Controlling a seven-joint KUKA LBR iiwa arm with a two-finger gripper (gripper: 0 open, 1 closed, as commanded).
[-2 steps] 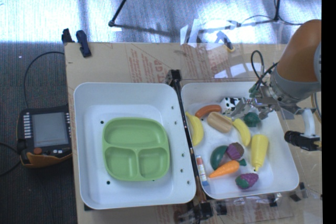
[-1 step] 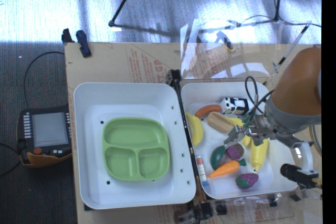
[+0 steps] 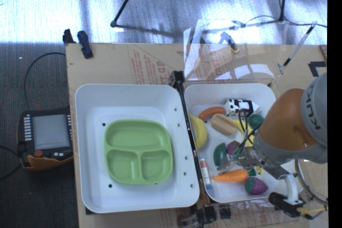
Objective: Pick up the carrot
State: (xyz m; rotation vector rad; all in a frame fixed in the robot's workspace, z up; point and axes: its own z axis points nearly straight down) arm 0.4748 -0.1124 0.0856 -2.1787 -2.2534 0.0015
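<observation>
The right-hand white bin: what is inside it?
The right bin holds a carrot, sausage, bread roll, yellow fruit, a cow figure, a marker and green and purple toys. The arm covers its right part, hiding whatever lies beneath.

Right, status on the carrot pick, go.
Gripper low in right bin, just above carrot. Carrot flat on bin floor, not lifted. Purple toy and green toy crowd it.

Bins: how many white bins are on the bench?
2. The left bin holds a green tray. The right bin holds the toy food, including the carrot, with the arm over it.
</observation>
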